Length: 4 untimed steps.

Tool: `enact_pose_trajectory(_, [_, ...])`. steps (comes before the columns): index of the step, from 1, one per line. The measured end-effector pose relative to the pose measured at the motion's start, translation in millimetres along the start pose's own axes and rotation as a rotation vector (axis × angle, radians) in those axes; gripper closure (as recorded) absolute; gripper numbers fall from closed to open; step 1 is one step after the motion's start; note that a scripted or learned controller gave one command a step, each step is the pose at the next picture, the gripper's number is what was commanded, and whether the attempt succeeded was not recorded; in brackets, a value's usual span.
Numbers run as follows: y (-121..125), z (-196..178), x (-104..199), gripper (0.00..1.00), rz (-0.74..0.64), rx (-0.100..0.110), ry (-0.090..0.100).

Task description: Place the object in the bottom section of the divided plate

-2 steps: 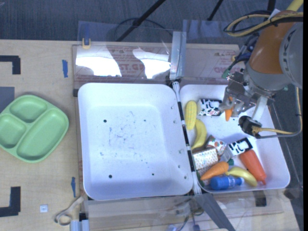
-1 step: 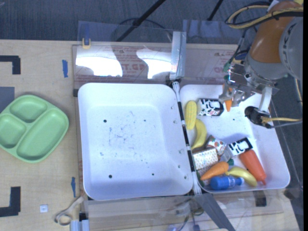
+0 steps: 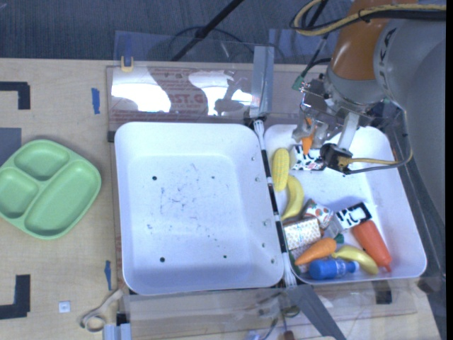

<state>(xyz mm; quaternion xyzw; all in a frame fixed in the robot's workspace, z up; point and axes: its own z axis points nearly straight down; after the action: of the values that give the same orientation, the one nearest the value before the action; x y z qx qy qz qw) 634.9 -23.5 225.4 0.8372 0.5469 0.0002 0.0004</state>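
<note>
Task just starting. Plate [image 3: 48,188] on desk [image 3: 56,83] at 9 o'clock, nothing in it. Gripper [image 3: 315,139] low in right bin [image 3: 407,225] at 2 o'clock, over toys [image 3: 322,222]. Can't tell if gripper has a toy. Pick, carry, drop all left.

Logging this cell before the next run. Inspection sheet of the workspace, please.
Surface: wooden bench bearing two white bins; left bin with only scuffs inside.
Job's things: green divided plate on the bench left of the bins, its sections bare.
Clutter: right bin holds a corn cob, bananas, carrots, blue bottle and a snack packet, crowded along its left and near sides.
Grippers: gripper low over the right bin's far end; finger state unclear.
Cables: yellow and black cables looped at the wrist.
Surroundings: blue tape marks, black corner marks.
</note>
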Motion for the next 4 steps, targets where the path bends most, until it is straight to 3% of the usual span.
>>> enact_pose_trajectory(1, [-45.7,41.7,-82.8,1.0,0.093,0.004,-0.001])
enact_pose_trajectory(2, [-9.0,14.2,-87.3,1.0,0.043,0.001,0.0])
enact_pose_trajectory(3, [-35.4,-1.7,-46.6,1.0,0.243,0.001,0.0])
enact_pose_trajectory(4, [-28.1,9.7,-28.5,1.0,0.182,0.0,-0.001])
